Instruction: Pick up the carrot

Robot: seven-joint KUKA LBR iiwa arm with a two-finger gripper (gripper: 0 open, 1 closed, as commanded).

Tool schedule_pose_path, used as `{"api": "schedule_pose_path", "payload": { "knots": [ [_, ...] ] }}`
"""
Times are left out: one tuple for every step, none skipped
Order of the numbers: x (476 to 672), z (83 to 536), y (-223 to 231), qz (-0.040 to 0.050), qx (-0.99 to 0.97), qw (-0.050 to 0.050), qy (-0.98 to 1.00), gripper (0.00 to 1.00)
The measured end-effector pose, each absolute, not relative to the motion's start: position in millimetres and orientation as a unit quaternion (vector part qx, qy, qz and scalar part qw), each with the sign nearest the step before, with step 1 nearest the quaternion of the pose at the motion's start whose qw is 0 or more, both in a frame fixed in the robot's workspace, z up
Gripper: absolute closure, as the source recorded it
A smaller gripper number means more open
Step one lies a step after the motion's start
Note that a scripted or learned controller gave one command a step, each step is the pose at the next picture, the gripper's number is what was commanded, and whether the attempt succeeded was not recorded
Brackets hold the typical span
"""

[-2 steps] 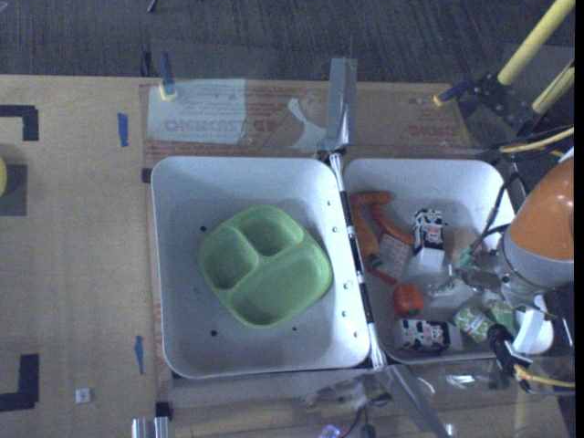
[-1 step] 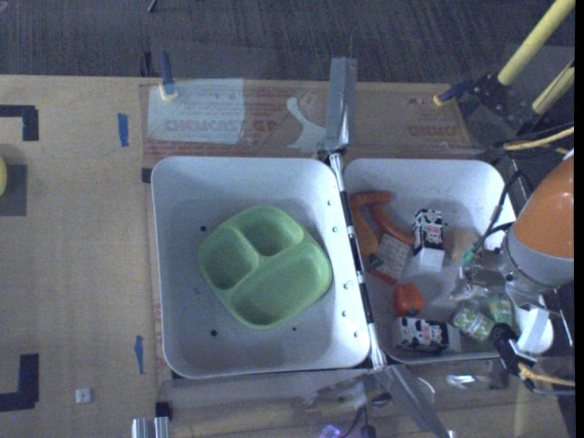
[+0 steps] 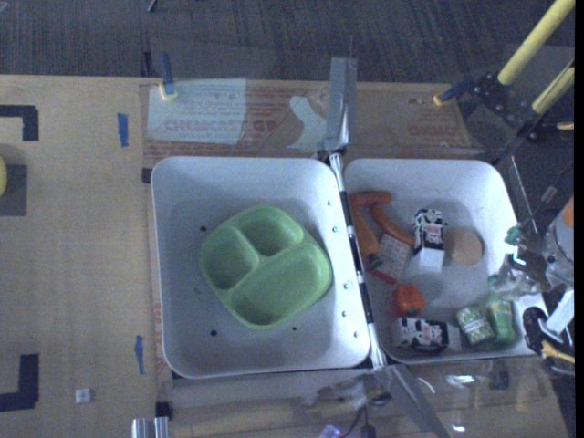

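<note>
Reaching for the carrot [image 3: 371, 219] has not begun in any useful sense, as you can judge from how things lie: it rests untouched in the right bin [image 3: 493, 179], along that bin's left wall and toward its far left corner, a long orange shape running from the rim down toward the middle. Just beside its lower end sits a small wrapped packet [image 3: 392, 255], and a cow-patterned carton [image 3: 429, 237] stands a little to the right, with a round tan item [image 3: 466, 245] beyond it. Nearer the front edge you have a small red-orange piece [image 3: 409, 297], another cow-patterned carton [image 3: 420, 334] and some green packages [image 3: 486, 323] in the front right corner. The pincer [image 3: 522, 272] appears to hang at the right rim of that bin, well apart from the carrot, but the metalwork there is cluttered and partly cut off, so you cannot tell how it is set, and nothing is visibly held. Your next move calls for carrying it across the bin to the left wall, lining it across the carrot's narrow width, and descending clear of the packet. The left bin [image 3: 182, 190] holds a green divided plate [image 3: 265, 265].
</note>
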State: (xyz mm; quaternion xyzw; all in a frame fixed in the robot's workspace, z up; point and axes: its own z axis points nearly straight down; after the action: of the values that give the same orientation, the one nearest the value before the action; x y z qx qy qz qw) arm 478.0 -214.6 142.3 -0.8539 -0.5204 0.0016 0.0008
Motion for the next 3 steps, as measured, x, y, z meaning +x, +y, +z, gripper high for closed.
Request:
{"api": "schedule_pose_path", "payload": {
  "knots": [
    [478.5,237,-182,0.0021,-0.919,0.001,-0.394,1.00],
    [490.0,222,-208,0.0026,-0.968,0.001,-0.250,1.00],
    [528.5,291,-166,0.0025,-0.995,0.001,-0.101,1.00]
  ]
}}
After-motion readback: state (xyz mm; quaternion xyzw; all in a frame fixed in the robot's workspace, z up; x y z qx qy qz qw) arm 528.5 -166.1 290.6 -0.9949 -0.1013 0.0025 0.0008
